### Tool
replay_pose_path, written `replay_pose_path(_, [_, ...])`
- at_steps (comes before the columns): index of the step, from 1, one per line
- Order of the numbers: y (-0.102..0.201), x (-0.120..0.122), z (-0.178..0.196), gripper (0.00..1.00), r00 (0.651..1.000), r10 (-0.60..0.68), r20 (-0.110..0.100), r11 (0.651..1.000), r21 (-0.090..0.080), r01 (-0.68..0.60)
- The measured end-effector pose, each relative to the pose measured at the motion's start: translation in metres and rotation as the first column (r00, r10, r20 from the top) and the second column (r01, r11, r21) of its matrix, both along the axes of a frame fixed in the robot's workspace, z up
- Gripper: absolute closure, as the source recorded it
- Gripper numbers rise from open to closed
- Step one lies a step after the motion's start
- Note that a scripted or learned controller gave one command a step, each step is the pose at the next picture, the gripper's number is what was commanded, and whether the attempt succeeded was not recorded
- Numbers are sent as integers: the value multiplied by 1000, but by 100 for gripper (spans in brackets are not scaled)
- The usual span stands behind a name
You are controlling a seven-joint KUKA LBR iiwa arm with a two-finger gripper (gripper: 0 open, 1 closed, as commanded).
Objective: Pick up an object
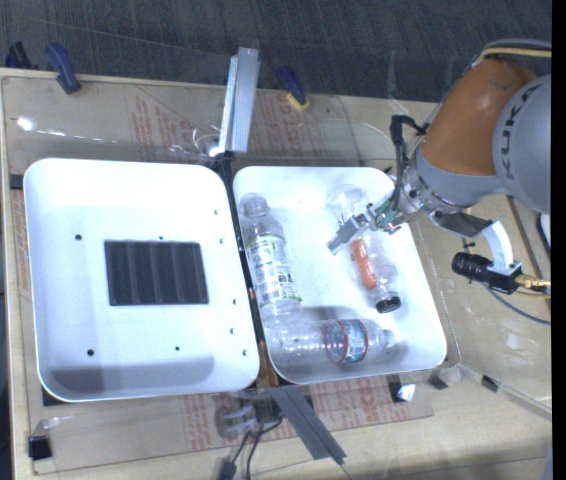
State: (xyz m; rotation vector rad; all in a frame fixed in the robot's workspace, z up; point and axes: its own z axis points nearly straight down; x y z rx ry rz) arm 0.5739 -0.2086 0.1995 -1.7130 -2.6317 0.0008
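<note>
Looking down at a slant, you see two shallow white bins side by side on a pale wooden surface covered with a clear, creased sheet. The left bin is smooth plastic with rounded corners and holds a dark ribbed rectangular panel lying flat near its middle. The right bin carries the bottles.

Your grey arm, with its glossy orange band, reaches in from the right, and the hand sits over the upper right part of the right bin. Its metal fingers point left and down, just above the small bottle; whether they are spread or closed, you cannot tell from this angle, and nothing is visibly caught between them.

A tall clear bottle with a printed paper label lies lengthwise along the right bin's left wall, its cap toward the far side. A second clear bottle, crumpled and with a red and blue label, lies crosswise along the near wall, touching the foot of the first. A small clear bottle with an orange-red inside and a dark cap lies tilted near the right wall, just beneath the hand. A transparent rounded piece rests beside the hand toward the far wall; its shape is too faint to name.

A grey metal bar stands at the far seam between the bins.
</note>
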Motion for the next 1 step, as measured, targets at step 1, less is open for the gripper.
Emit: replay_pose_path(1, [-1,20,-2,0,999,42,3,999,-2,-42])
